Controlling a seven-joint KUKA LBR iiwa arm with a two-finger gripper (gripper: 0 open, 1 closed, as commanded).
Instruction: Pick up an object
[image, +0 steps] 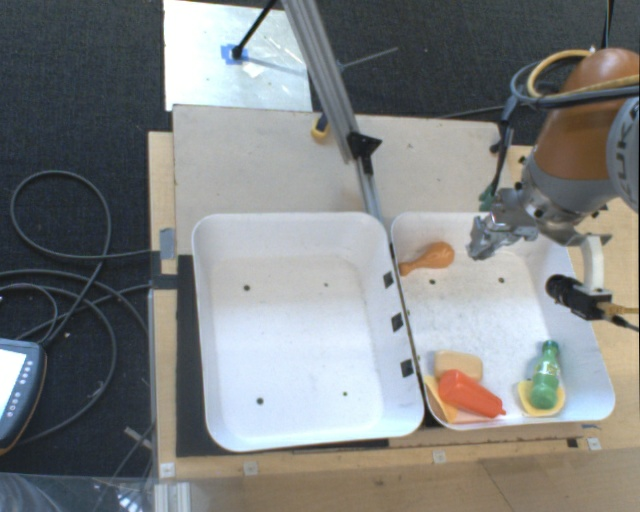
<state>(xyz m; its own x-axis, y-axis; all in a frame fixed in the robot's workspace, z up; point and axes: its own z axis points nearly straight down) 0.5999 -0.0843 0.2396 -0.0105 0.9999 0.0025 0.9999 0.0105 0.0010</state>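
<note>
My gripper (484, 243) hangs over the far part of the right bin (500, 300), just right of an orange-brown drumstick-shaped toy (428, 258). Nothing shows between its fingers. At the bin's near edge lie a red-orange carrot-like piece (470, 394) on a tan slice (460, 364). A green bottle (545, 374) rests on a yellow piece (540, 402) in the near right corner.
The left bin (290, 330) sits beside the right one, sharing a raised divider (397, 320). A grey pole (335, 95) slants across the back of the bench. Cables and a tablet (15, 385) lie on the floor at left.
</note>
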